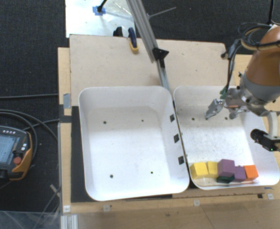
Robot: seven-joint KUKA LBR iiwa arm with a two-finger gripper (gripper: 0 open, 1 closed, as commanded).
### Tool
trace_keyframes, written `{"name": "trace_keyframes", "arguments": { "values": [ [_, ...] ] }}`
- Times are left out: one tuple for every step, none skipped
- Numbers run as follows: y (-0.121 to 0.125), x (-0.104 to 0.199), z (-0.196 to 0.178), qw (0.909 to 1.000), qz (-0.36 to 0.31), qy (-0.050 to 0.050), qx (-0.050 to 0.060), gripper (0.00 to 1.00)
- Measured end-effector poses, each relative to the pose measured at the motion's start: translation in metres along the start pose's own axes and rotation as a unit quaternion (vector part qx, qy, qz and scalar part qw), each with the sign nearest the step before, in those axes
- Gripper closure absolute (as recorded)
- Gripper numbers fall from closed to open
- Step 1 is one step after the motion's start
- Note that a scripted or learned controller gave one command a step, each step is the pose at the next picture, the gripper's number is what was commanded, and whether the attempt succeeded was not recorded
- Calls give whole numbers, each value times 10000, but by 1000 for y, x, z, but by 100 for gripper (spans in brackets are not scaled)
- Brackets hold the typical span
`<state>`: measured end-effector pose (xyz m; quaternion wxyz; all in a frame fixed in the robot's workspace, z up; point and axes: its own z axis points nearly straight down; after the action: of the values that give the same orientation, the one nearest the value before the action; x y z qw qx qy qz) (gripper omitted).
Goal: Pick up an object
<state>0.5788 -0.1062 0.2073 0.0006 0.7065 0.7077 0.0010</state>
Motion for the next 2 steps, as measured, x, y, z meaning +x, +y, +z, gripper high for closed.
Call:
{"name": "trace_keyframes", "arguments": {
  "values": [
    [-23,15,108,10000,1,5,45,0],
    [-35,85,13,10000,-52,12,-33,0]
  ]
}}
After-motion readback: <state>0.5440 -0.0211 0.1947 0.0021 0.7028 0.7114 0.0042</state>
